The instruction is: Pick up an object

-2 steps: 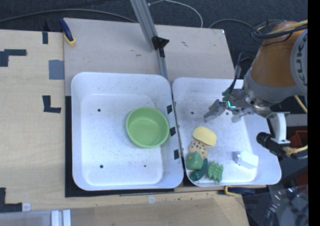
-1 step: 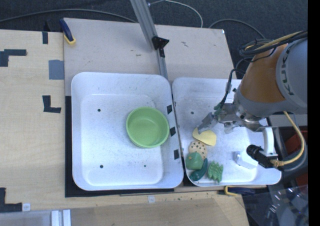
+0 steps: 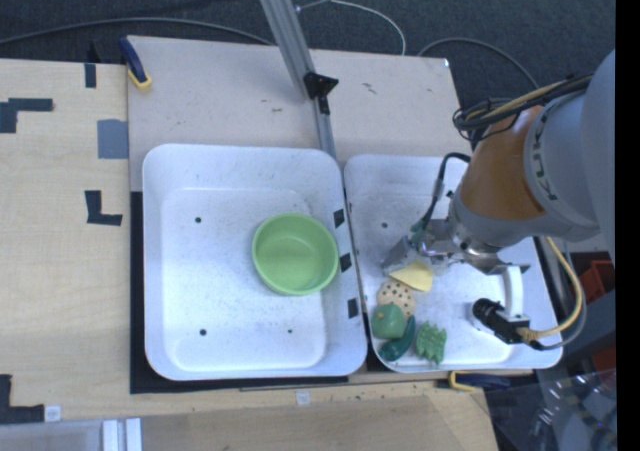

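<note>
One green bowl (image 3: pixel 295 254), two white bins (image 3: pixel 180 239), gripper (image 3: pixel 418 251) over four small toys (image 3: pixel 405 309)

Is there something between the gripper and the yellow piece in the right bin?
Nothing visible. The gripper hangs right above the yellow piece in the right bin; the other toys lie below it.

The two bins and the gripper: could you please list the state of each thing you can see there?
green bowl: upright, alone in the left bin.
yellow piece: lying in the right bin, right by the gripper.
spotted tan toy: lying just below the yellow piece.
green toys: clustered at the right bin's near edge.
gripper: low over the right bin, beside the yellow piece.
</note>
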`<state>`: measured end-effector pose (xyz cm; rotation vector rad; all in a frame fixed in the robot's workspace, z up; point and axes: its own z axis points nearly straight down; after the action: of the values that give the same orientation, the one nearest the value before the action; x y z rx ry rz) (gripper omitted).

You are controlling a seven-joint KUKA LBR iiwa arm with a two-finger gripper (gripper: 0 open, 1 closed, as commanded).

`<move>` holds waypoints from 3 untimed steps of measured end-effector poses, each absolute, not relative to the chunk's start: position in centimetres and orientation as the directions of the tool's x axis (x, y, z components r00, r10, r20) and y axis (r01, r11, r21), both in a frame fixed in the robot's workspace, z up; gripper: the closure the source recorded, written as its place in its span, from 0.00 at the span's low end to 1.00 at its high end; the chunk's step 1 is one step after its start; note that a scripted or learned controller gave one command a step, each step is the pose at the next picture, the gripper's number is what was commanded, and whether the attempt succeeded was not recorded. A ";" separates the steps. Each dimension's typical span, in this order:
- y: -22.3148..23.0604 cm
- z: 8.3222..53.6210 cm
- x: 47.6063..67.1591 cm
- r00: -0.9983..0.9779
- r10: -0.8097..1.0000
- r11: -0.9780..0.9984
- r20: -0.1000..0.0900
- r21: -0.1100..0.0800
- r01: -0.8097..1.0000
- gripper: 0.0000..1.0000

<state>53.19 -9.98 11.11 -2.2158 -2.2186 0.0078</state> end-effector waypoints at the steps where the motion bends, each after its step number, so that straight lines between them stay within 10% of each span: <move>1: -10.0 8.9 53.2 -0.001 1.000 0.001 -0.001 -0.001 1.000 0.00; 2: -9.9 9.9 53.2 -0.002 1.000 0.002 0.001 -0.003 1.000 1.00; 3: -9.5 15.4 54.2 -0.002 1.000 0.002 0.000 0.003 1.000 1.00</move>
<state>54.17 -9.48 15.44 -2.2208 -2.2259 -0.0033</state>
